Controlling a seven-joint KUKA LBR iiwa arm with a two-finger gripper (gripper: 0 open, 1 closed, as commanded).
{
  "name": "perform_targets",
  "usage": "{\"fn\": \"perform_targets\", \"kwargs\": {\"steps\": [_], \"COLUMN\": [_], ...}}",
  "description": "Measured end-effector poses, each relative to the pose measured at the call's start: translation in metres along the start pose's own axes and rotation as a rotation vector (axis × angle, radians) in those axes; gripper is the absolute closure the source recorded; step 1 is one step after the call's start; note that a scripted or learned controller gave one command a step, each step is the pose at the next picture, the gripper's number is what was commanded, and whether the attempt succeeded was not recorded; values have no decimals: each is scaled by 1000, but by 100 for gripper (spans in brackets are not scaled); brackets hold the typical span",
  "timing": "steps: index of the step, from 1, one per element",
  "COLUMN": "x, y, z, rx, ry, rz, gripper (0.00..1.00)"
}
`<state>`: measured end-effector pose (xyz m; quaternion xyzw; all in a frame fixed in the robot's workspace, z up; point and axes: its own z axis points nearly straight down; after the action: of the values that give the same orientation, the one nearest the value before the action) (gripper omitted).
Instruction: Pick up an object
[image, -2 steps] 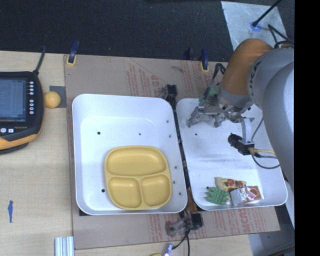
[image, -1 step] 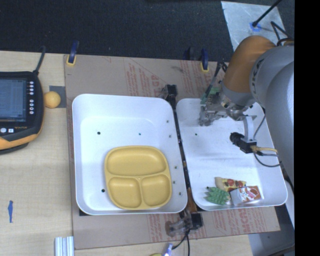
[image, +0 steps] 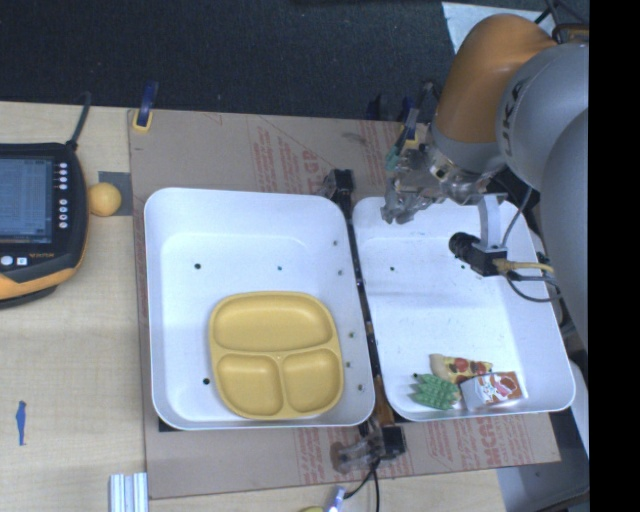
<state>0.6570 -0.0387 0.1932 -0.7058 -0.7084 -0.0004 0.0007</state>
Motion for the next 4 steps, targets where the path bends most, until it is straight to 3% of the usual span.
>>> {"fn": "perform_targets", "kwargs": {"steps": [1,2,3,4], "x": [-19,48,-9,-10], "y": [-38,-23,-43,-43], "z": [-45,-36,-63,-73], "rx": [3,2,1,2], "ry": [-1,-2,-2,-1], "rz": [2,-2,2,0], "gripper": [100,100,100,100]}}
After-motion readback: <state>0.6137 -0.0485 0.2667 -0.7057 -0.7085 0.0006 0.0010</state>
